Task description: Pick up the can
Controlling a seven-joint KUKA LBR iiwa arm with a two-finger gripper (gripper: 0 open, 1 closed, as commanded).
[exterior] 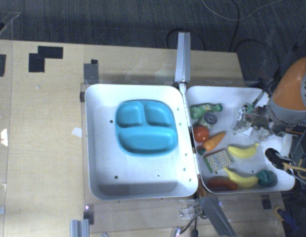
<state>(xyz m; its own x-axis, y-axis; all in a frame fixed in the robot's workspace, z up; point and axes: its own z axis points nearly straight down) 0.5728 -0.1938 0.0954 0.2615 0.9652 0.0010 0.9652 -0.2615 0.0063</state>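
Pale wooden bench (39, 132) on dark carpet, bearing two shallow white bins side by side. Left bin (101, 132): one blue divided tray (145, 127), well to the claw's left. Right bin (227, 94): claw (245, 118) hanging over its upper right part, grey arm (291, 90) with orange band behind it; whether the claw is released or clenched cannot be told, and nothing shows between its tips. Can (209, 118): small, round top facing up, just left of the claw, beside a green bottle (202, 109) and above a tomato (201, 133). Also left and below the claw: carrot (214, 140), two bananas (242, 151), checkered block (218, 160), teal item (266, 177). Handling, judged: can rigid, light, smooth-walled and likely slippery; best taken across its round sides, clear of the bottle crowding it.
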